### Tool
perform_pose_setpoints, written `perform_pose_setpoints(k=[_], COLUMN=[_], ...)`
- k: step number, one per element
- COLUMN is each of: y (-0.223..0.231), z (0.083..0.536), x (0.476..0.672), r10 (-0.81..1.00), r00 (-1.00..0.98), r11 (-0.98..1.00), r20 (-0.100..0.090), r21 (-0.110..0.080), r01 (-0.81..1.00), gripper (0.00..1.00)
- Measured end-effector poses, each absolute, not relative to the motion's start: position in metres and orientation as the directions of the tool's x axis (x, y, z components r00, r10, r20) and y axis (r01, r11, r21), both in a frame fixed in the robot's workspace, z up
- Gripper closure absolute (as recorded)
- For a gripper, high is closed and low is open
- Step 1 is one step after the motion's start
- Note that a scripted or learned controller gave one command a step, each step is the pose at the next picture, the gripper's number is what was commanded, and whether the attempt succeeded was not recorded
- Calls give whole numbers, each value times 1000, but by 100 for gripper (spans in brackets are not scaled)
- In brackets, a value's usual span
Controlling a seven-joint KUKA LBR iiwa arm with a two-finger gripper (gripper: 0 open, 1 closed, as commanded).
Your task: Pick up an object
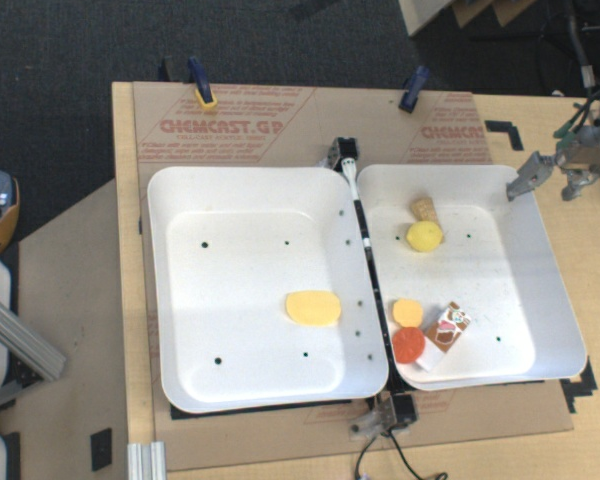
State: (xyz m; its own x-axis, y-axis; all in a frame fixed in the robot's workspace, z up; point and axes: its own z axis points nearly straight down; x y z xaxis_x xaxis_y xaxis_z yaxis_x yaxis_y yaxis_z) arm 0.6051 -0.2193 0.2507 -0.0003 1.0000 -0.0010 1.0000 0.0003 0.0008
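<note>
A: Gripper (546, 173) sits at right edge of frame, over right white bin's (540, 298) upper rim, fingers spread, holding nothing.

B: Approach step. Round yellow ball (425, 236) lies upper-left in that bin. Next: move left, descend, close.

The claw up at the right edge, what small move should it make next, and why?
Probably swing left and down over the right bin. The claw sits beyond that bin's far right corner holding nothing, and the yellow ball looks like the nearest, least crowded item.
</note>
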Motion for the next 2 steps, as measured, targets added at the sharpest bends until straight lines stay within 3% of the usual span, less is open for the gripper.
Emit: perform_pose_setpoints(k=[1,2], y=[-220,-208], z=[95,84], x=[598,552], r10=[1000,1000], r00=[-3,1], r11=[3,-1], r20=[3,3], r21=[1,-6], r01=[1000,1000], gripper=[0,0])
